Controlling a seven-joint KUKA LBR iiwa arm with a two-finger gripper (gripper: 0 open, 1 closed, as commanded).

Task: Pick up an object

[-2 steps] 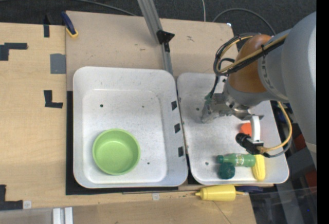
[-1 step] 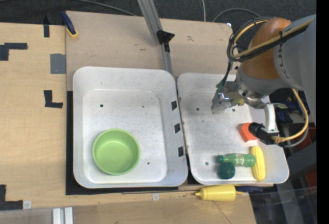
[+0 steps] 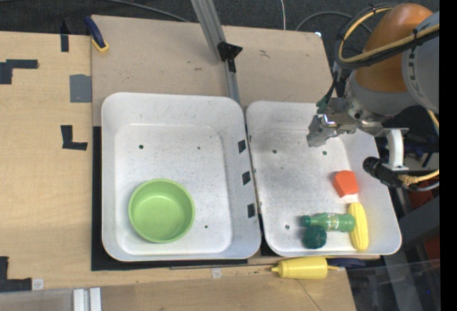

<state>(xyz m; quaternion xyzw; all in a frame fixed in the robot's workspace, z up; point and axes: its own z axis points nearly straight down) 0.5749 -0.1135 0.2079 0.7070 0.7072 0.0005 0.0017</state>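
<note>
A: What's hard to read here?

B: The gripper [image 3: 319, 133]. It hangs over the upper part of the right bin [image 3: 285, 181], but it's a dark, blurred lump; I cannot tell how it is set, and nothing shows in it. The arm [image 3: 389, 53] is cut off at the right edge.

A: And the things to pick?

B: All near that bin's lower right corner. An orange block [image 3: 345, 183], a yellow banana [image 3: 358, 224] below it, and a green bottle [image 3: 327, 222] lying on its side touching the banana. A dark teal piece [image 3: 313, 237] sits by the bottle, possibly a separate toy.

A: Elsewhere?

B: A green bowl [image 3: 161, 210] in the left bin [image 3: 171, 124], and a yellow bottle [image 3: 303, 268] on the bench below the right bin.
</note>
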